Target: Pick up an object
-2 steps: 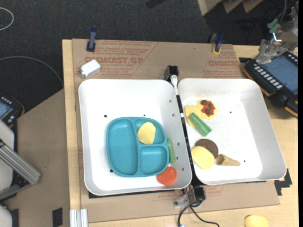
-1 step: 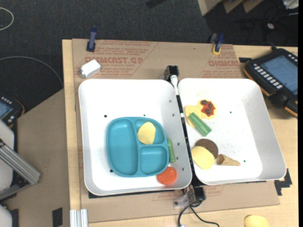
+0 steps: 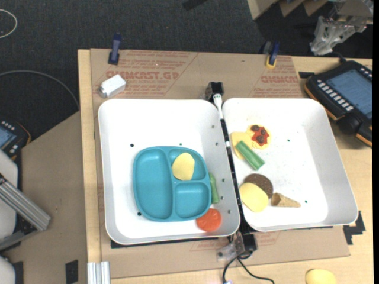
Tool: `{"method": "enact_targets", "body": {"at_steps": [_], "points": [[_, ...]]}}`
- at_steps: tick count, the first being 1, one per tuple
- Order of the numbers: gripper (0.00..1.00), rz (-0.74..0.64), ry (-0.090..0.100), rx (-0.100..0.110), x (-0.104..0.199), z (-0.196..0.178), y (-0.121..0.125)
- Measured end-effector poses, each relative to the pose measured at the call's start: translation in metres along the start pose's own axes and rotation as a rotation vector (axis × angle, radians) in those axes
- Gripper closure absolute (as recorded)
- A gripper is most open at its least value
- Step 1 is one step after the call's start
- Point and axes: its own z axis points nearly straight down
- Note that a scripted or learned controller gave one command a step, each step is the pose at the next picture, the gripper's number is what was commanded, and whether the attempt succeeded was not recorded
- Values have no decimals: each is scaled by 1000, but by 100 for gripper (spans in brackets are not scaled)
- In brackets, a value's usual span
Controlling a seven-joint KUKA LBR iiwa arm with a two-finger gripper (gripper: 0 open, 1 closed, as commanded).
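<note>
The left bin (image 3: 112, 158) holds a teal divided tray (image 3: 155, 185) with a yellow oval piece (image 3: 183, 166) in its upper right compartment. A thin green strip (image 3: 213, 188) lies by the tray's right edge, and a red-orange round piece (image 3: 208, 219) sits at its lower right corner. In the right bin (image 3: 314, 152) lie a yellow slice with red toppings (image 3: 259, 136), a green stick (image 3: 250, 154), a brown disc (image 3: 260, 182), a yellow round piece (image 3: 254, 198) and a tan wedge (image 3: 285, 202). My gripper (image 3: 339, 25) hangs at the top right, beyond the bench and away from both bins.
A white block (image 3: 112, 86) rests on the board behind the left bin. Blue clamps (image 3: 114, 42) (image 3: 272, 54) hold the board's far edge. A black handheld console (image 3: 343, 93) lies just right of the right bin. A yellow object (image 3: 320, 276) sits at the bottom edge.
</note>
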Motion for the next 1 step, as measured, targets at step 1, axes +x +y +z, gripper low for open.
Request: {"method": "enact_targets", "body": {"at_steps": [1], "points": [[100,3,0,3,17,112,-35]]}}
